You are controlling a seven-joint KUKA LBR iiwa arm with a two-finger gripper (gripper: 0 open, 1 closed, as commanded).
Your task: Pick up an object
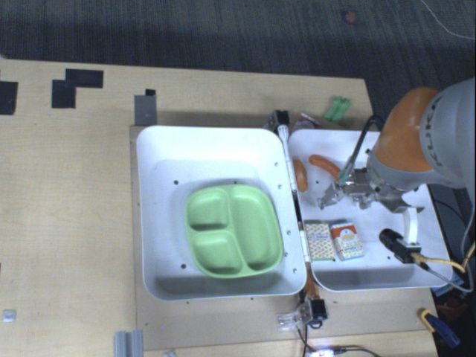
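In the right bin (pixel 357 277), my gripper (pixel 335 193) hangs low over the floor near the middle. An orange sausage (pixel 325 165) lies just behind it at the far side. A second, browner sausage (pixel 300 175) rests against the bin's left wall. In front of the gripper lie a patterned flat packet (pixel 319 242) and a small white and red box (pixel 347 241), side by side. I see nothing held in the gripper.
The left bin (pixel 160 199) holds a green divided plate (pixel 233 228). A green object (pixel 337 109) lies on the bench behind the right bin. The grey arm with its orange band (pixel 405 136) reaches in from the right, above the right bin's far corner.
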